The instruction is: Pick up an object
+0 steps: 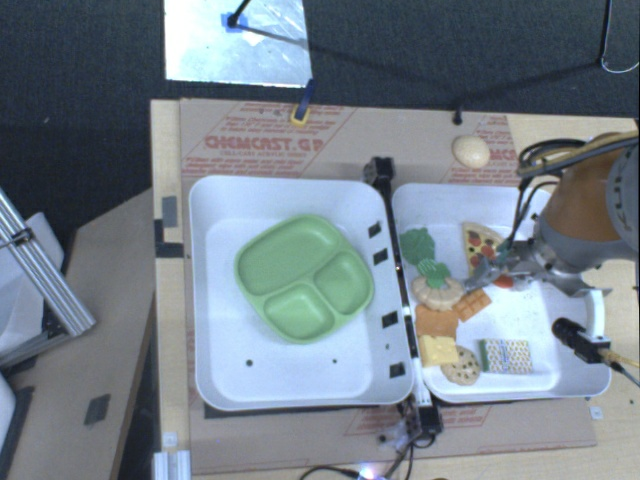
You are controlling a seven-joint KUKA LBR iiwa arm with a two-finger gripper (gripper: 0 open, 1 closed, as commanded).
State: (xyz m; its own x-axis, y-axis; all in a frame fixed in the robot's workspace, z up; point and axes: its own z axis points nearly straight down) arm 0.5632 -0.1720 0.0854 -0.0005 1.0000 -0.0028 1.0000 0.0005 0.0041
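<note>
Lighting: even, diffuse overhead light, moderately bright, no single visible source. Glare: strong on the crinkled silver foil sheet [238, 26] at top; the two shallow white plastic bins [215, 298] run near overexposed, their walls losing detail. Shadows: soft and short, faint under the light green sectioned plastic tray [303, 277]. Dark speckled carpet floor [80, 88] shows visible grain. Sharpness: low resolution overall, mild softness; the small food toys in the right bin blur together. Edge distortion: slight, table [420, 128] edges nearly straight.

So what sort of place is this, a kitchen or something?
Probably a robotics lab bench, not a kitchen: a grey arm reaches over two white bins, with toy food and a green divided tray inside.
</note>
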